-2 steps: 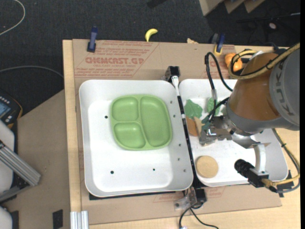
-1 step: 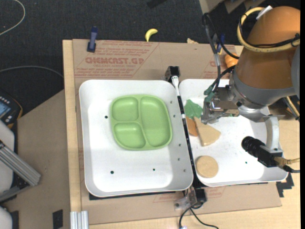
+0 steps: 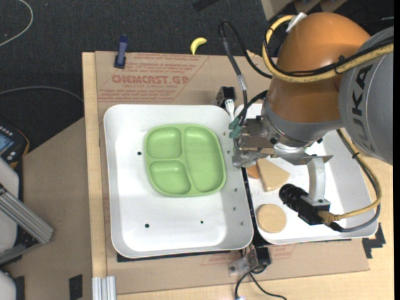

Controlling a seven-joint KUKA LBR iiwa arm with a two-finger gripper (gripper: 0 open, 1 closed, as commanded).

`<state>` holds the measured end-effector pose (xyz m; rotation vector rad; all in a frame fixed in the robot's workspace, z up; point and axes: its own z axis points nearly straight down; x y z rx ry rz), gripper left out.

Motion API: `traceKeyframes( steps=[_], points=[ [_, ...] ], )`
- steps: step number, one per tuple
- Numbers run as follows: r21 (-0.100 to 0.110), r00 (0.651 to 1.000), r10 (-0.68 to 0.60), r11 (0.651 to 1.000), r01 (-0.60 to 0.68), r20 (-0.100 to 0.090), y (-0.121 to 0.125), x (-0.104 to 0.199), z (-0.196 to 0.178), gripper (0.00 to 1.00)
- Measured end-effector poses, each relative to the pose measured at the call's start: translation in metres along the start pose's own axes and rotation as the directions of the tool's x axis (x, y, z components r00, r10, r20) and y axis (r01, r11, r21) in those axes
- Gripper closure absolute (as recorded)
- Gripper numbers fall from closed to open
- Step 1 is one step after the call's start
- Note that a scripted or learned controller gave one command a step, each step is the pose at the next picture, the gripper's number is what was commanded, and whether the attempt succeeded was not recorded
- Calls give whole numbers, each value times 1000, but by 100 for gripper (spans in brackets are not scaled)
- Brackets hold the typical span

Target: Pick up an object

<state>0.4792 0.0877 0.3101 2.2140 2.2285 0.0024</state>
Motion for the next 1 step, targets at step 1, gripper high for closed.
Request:
traceKeyframes(
  steps=[1],
  points=[
    [-14, 1000, 5, 1000, -5, -2, 1, -6, -119, 100]
  ],
)
